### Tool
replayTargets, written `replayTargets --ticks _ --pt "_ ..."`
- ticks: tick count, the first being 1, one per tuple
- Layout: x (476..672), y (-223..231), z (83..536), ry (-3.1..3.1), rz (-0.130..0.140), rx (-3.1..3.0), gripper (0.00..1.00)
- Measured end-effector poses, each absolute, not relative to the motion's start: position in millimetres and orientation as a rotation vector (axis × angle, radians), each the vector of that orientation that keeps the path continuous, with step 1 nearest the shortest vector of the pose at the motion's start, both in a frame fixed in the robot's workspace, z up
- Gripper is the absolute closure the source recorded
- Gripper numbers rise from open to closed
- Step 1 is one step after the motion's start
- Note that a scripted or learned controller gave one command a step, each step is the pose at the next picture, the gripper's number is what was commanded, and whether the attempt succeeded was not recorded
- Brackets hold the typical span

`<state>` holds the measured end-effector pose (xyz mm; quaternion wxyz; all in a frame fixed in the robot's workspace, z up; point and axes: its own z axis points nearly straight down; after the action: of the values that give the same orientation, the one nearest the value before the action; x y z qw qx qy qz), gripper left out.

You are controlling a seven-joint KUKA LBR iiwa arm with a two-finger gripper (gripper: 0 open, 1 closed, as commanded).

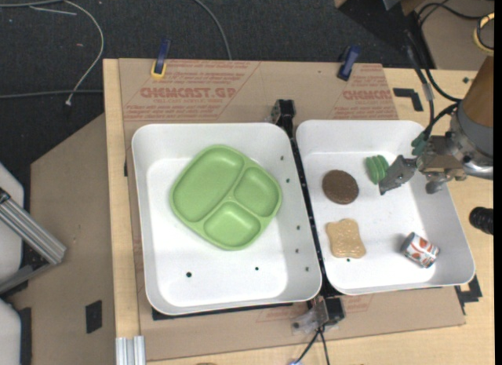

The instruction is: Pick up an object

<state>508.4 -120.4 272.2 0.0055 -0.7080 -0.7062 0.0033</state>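
While my arm [478,120] reaches in from the right edge of the frame, my claw [414,175] hangs over the upper right part of the right bin [392,277]. Its two dark fingers stand spread apart with nothing between them; one fingertip [390,183] points down toward the left, close beside a small green object [377,168] that lies near the top of that bin. Just left of and below the green piece sits a round brown disc [340,187]. Below the disc, toward the bin's lower middle, lies a tan biscuit-shaped piece [346,239]. Lower right in the same bin rests a small red and white can [420,250], tipped on its side, well apart from my claw. The left bin [157,277] holds a light green divided plate [226,196], set at a slant in its middle. Both bins sit side by side on a brown cardboard-covered surface [196,89], with two blue clamps [161,57] at its upper edge.
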Motion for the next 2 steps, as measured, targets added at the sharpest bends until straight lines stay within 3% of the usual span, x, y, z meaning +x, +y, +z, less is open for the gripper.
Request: replayTargets --ticks 1,2 --pt "510.4 -120.2 277.3 -2.22 0.0 -2.22 0.0" --pt "511.8 -114.9 234.0 -2.217 0.004 -2.217 0.0"
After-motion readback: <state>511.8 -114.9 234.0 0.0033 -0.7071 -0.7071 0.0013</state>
